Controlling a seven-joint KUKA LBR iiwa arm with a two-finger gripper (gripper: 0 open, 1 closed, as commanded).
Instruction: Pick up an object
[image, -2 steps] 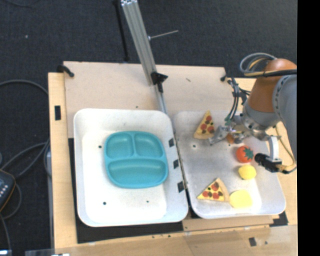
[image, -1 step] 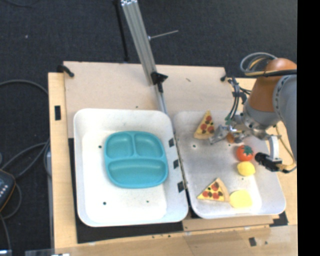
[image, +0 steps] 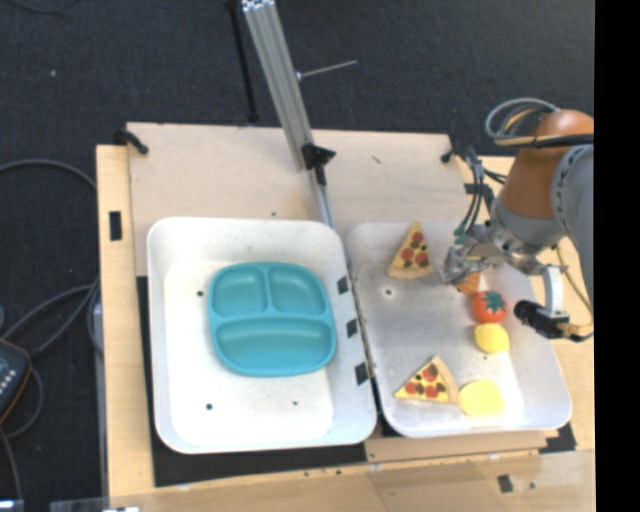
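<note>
Over the right-hand bin (image: 548, 400) my arm (image: 535, 190) reaches in from the right edge, and my pincer (image: 462, 262) hangs low above the upper middle of that bin; from this height I cannot tell how it stands, spread or closed, because the wrist hides most of it. Just below and to the right of it an orange object (image: 471, 284) peeks out, partly covered, so I cannot say whether it touches me. Beside me on the left lies a pizza slice (image: 411, 252), close but apart from the pincer; it lies flat, its long axis running nearly up and down the view, its tip pointing toward the far rim and its pale crust toward the near side. A tomato (image: 488, 306) with a green top sits a little below the pincer, and a small yellow ball (image: 491, 339) lies just beneath it, the two near touching. Toward the near rim a second pizza slice (image: 427, 381) lies flat with its tip pointing up and right and its crust along the lower left, and a larger yellow lump (image: 481, 398) rests just beside it on the right. The left-hand bin (image: 180, 400) holds a teal plate (image: 270, 319) with three compartments, lying flat near its middle, nothing on it.
</note>
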